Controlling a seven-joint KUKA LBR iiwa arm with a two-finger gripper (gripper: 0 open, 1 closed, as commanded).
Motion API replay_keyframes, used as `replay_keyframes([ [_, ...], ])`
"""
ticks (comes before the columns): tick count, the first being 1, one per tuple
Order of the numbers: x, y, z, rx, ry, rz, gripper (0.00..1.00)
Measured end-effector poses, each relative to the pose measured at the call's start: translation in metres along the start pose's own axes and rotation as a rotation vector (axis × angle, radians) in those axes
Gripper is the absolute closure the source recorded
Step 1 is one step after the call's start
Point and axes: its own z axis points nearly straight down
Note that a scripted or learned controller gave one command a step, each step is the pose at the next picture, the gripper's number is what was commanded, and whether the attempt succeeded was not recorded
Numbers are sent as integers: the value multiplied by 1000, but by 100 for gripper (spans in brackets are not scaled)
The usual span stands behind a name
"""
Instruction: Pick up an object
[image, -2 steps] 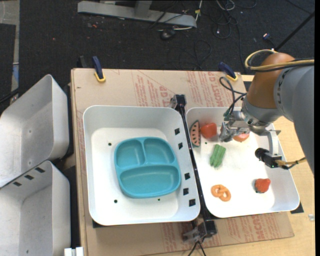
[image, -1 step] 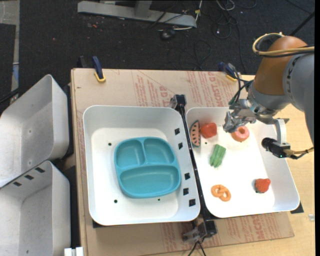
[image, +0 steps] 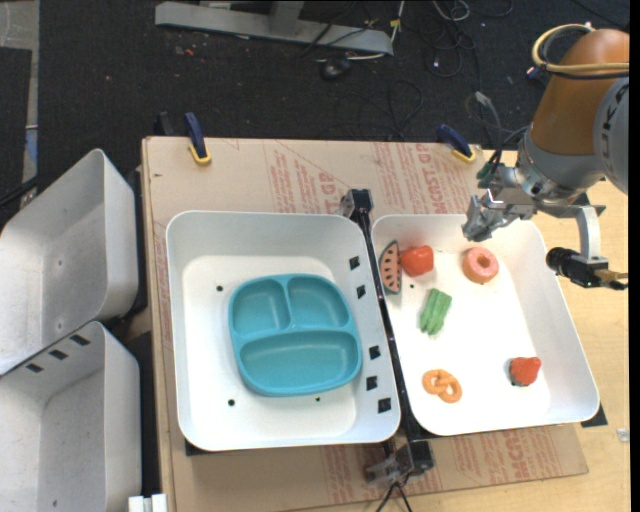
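At the far left, two spare white bins (image: 70, 300) are stacked off the bench and take no part in the work. On the bench, two shallow white bins are set side by side. In the left bin (image: 190, 290) one teal divided plate (image: 295, 333) is laid flat, with three compartments. In the right bin (image: 560, 330) six small items are counted, one of each kind: a watermelon slice (image: 390, 267) standing against the left wall, a red tomato-like piece (image: 417, 260) touching it, a green pepper-like piece (image: 435, 311) whose long axis runs nearly up and down the view, an orange pretzel (image: 442, 385) near the front, a pink doughnut (image: 481, 265) toward the back, and a red strawberry-like piece (image: 525, 371) at the right front. The gripper (image: 483, 222) is held over the back edge of the right bin, nothing is seen between its fingers, and whether they are spread or pressed together cannot be told. The pink doughnut is judged the nearest candidate: it lies just below the gripper in the view, toward the front of the bin, so a short move forward and down is all that would be called for.
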Motion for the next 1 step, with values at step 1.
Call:
replay_keyframes([
  [1, 0, 1, -13, 3, 1, 0, 100],
])
